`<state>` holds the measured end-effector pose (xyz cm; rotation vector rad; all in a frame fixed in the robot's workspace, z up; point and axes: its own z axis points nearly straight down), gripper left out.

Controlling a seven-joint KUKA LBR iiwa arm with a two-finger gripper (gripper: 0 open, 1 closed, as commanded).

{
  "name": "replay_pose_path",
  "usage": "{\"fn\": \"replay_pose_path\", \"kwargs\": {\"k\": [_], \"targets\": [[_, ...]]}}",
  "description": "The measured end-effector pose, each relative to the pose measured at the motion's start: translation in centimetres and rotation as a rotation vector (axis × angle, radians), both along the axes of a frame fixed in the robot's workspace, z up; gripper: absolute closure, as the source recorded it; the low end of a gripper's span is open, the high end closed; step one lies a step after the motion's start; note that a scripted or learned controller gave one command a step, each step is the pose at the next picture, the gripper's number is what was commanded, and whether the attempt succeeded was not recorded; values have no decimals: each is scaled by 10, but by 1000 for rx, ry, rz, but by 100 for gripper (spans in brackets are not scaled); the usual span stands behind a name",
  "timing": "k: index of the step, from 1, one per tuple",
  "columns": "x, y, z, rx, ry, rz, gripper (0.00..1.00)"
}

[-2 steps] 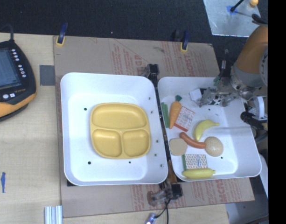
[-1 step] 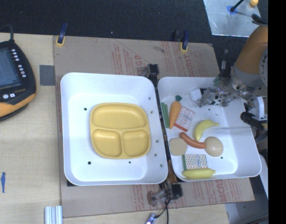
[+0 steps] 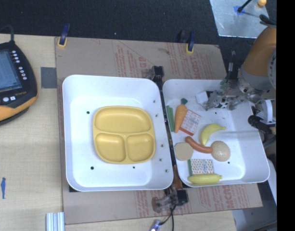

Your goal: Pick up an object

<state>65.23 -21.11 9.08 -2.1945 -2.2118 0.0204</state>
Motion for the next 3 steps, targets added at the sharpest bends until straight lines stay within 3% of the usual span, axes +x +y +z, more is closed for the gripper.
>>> {"fn": "replay_pose_path", "kwargs": {"k": [1, 2, 3], "targets": [[0, 1, 0, -3, -1, -2, 0], [-90, 41, 1, -9, -22, -4, 0], [-118, 97, 1, -9, -23, -1, 0]]}}
